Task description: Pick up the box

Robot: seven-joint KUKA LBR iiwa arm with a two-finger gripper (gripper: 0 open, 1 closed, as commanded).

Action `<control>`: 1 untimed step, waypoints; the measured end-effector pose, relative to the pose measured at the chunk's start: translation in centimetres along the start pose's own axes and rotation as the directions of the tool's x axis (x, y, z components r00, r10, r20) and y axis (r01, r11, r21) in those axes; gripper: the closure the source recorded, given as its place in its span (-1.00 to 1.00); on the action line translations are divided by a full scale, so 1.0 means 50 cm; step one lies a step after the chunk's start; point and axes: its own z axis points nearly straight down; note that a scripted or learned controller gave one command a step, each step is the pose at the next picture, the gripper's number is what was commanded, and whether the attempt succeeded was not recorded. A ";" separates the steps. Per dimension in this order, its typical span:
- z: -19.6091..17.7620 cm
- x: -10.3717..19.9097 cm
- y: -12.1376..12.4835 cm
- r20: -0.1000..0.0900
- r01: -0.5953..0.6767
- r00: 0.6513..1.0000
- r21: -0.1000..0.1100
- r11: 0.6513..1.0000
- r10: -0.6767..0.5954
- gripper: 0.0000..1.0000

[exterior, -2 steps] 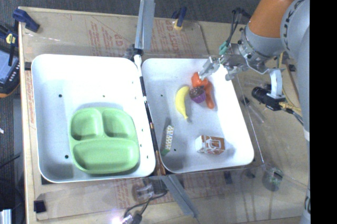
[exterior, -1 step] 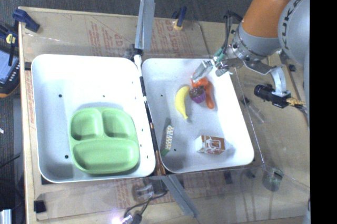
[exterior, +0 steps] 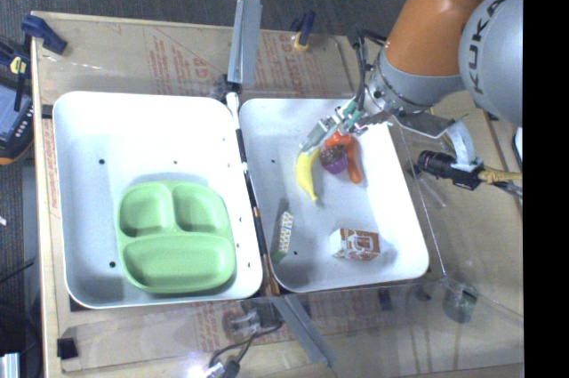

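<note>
The box [exterior: 357, 245] is a small brown and white carton lying in the right bin [exterior: 404, 216], near its front right corner. My gripper [exterior: 336, 127] hangs over the back middle of that bin, well behind the box and apart from it. Directly under the gripper lie a purple item [exterior: 334, 158] and an orange carrot-like piece [exterior: 355, 164]. The view shows nothing held in the gripper.
A yellow banana [exterior: 308, 176] lies left of the purple item. A wrapped snack bar [exterior: 284, 234] rests by the right bin's left wall. The left bin [exterior: 80, 127] holds a green divided tray [exterior: 176, 237]. The arm's orange band [exterior: 436, 12] looms at the back right.
</note>
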 end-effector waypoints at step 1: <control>0.097 0.083 -0.060 0.000 -0.055 0.998 0.001 0.998 0.055 -1.00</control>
